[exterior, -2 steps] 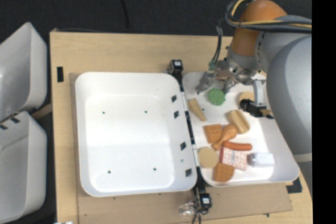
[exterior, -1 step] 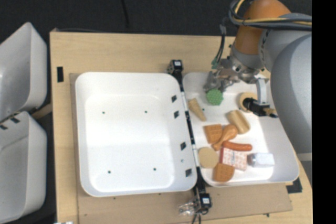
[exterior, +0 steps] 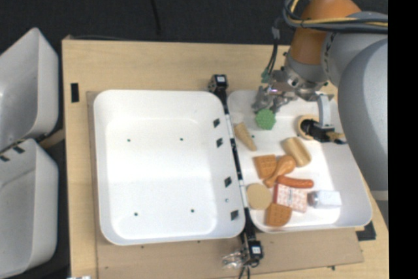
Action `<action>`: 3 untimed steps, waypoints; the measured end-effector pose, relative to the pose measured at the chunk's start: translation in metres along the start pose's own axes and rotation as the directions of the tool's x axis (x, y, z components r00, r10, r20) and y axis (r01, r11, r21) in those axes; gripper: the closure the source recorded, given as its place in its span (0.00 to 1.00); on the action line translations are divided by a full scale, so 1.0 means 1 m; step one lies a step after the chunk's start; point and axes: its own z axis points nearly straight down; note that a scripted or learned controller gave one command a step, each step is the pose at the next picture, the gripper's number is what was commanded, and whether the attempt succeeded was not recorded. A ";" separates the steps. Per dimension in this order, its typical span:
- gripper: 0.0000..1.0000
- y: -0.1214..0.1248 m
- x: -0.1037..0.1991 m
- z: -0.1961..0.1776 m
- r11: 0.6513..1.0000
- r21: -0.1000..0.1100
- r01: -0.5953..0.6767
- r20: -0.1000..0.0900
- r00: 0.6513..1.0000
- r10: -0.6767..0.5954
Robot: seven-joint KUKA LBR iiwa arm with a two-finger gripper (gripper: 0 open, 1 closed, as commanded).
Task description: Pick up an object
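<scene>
My gripper (exterior: 269, 101) hangs low over the far left part of the right bin (exterior: 356, 202). A small green block (exterior: 265, 119) sits directly under its tip, touching or nearly touching it; whether it is gripped is unclear. Nearby in the same bin lie a tan wedge (exterior: 244, 136), a pale bun (exterior: 296, 151), orange cracker pieces (exterior: 264, 165), a red sausage (exterior: 295, 182), a round tan biscuit (exterior: 258, 195), a red-and-white packet (exterior: 290, 198), an orange toast piece (exterior: 277, 214) and a whitish packet (exterior: 324, 198).
The left bin (exterior: 104, 140) lies beside the right one, with a row of black clips (exterior: 230, 160) along the shared wall. The grey arm (exterior: 366, 75) comes in from the right above the right bin's far edge. The wooden bench (exterior: 78, 62) surrounds both bins.
</scene>
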 end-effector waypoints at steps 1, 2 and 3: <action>1.00 -0.007 0.015 -0.019 1.000 -0.002 0.000 0.000 1.000 0.000; 1.00 0.004 0.074 -0.128 1.000 -0.020 0.009 -0.005 1.000 -0.009; 1.00 0.002 0.124 -0.237 1.000 -0.022 0.008 -0.005 1.000 -0.008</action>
